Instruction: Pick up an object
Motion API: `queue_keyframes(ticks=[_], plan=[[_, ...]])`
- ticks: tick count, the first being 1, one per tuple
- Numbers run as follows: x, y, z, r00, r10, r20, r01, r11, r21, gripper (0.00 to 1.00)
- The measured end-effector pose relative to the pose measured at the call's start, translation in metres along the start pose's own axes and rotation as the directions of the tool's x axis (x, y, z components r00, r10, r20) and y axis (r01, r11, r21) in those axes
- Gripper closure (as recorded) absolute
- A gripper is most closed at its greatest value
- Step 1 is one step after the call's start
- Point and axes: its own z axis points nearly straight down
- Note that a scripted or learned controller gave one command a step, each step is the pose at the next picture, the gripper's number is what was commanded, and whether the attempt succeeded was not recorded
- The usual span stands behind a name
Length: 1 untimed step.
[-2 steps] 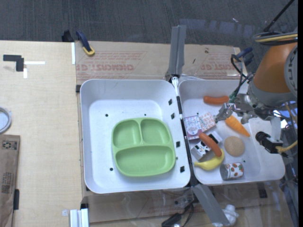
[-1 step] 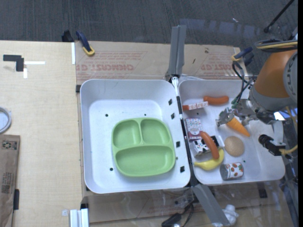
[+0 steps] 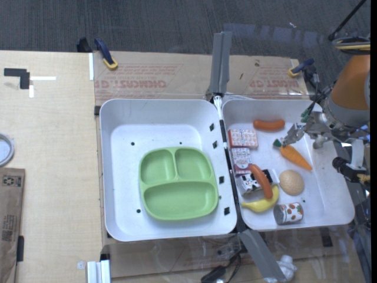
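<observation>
Left bin: the shallow white plastic bin [image 3: 115, 158] holds one pale green three-compartment plate [image 3: 178, 183], lying flat near its middle.
Right bin: the second shallow white plastic bin [image 3: 330, 208] holds an orange-red sausage [image 3: 269, 124] at the back, two red-and-white checked cartons [image 3: 242, 138], a black-and-white carton [image 3: 254, 181] with a second red sausage [image 3: 261, 180] lying across it, a yellow banana [image 3: 263, 203], a tan egg-shaped ball [image 3: 291, 182], a small printed tin can [image 3: 288, 213] on its side, and an orange carrot [image 3: 296, 157].
My pincer [image 3: 293, 137]: low over the right bin, its tips just above the carrot's thick end; whether it is released or clenched I cannot tell, and nothing shows gripped in it.
Tabletop [image 3: 47, 122]: pale wood, left of both bins.
</observation>
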Motion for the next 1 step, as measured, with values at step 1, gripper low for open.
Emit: queue_keyframes(ticks=[1], plan=[[0.0371, -0.0151, 0.0182, 0.997, -0.080, -0.002, 0.080, 0.997, 0.003, 0.00]])
